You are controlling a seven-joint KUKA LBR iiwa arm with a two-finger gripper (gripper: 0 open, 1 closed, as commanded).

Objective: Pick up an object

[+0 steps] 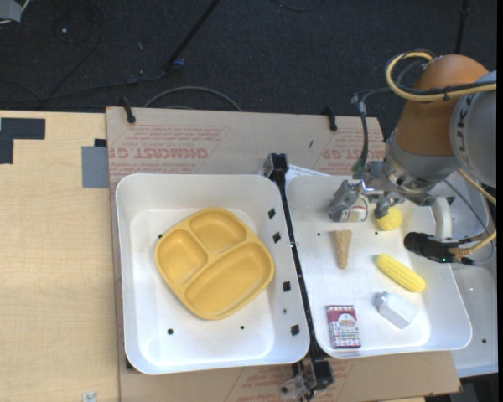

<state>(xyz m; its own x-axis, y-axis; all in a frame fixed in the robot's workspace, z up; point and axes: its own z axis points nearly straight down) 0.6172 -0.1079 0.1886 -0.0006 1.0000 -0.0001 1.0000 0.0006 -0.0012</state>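
Note:
My gripper (350, 201) hangs low over the far part of the right bin (453, 335), just above a tan cone (342, 248). A small pale object (359, 214) sits right under the gripper; whether it is gripped is unclear. A round yellow fruit (389, 218) lies just to the gripper's right. Nearer the front of the bin lie a yellow corn cob (400, 272), a white block (396, 309) and a red-and-white box (343, 326).
The left bin (142, 224) holds a yellow divided plate (214, 262). A black divider (287, 249) runs between the two bins. The grey arm with its orange band (436, 99) comes in from the right, with black cables (436, 247) over the right bin's edge.

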